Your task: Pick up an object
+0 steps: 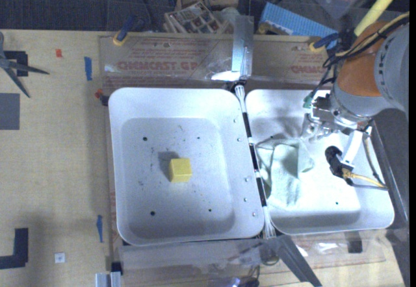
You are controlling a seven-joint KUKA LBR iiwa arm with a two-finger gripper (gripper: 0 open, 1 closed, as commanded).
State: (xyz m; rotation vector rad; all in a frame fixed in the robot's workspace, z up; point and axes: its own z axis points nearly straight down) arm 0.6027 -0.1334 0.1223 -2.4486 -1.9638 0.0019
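Note:
A small yellow block (181, 169) lies near the middle of the left bin (130, 117). A pale green cloth (285, 170) is crumpled along the left side of the right bin (364, 214). My gripper (314, 131) hangs over the right bin's upper middle, just beyond the cloth's upper right corner and far from the yellow block. The grey arm with its orange band (357, 74) comes in from the right. Nothing can be seen held in the gripper.
A black connector with an orange cable (339, 163) hangs from the wrist over the right bin. A metal divider (250, 143) separates the two bins. Cardboard (169, 62) and clamps line the back edge.

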